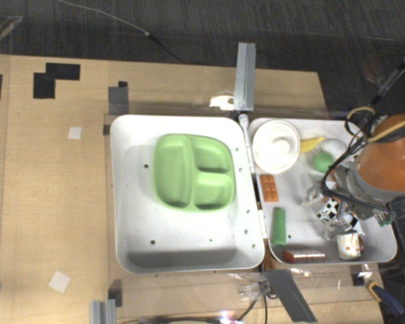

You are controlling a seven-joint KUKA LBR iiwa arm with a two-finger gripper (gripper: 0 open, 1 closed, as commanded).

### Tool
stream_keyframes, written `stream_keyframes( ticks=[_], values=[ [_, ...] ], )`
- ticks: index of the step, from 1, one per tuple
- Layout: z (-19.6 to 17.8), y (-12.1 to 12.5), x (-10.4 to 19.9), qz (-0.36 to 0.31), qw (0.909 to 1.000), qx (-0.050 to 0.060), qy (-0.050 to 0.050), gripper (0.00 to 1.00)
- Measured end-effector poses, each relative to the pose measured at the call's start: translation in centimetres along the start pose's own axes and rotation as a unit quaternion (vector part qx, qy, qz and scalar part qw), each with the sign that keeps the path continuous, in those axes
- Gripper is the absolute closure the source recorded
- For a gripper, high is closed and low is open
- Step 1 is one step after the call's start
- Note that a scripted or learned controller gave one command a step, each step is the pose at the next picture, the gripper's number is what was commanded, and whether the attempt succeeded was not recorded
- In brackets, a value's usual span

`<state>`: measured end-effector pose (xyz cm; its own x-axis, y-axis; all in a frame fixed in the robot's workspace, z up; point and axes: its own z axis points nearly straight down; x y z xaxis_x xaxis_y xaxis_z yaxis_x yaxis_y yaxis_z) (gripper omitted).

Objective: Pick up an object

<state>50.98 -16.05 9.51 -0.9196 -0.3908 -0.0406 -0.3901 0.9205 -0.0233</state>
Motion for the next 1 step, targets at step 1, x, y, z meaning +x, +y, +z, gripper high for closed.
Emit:
stream_keyframes(
  ticks=[1],
  values=[
    [0.46, 1.79, -3.85, 0.095, 0.9954, -0.005, 0.011, 0.00]
  ],
)
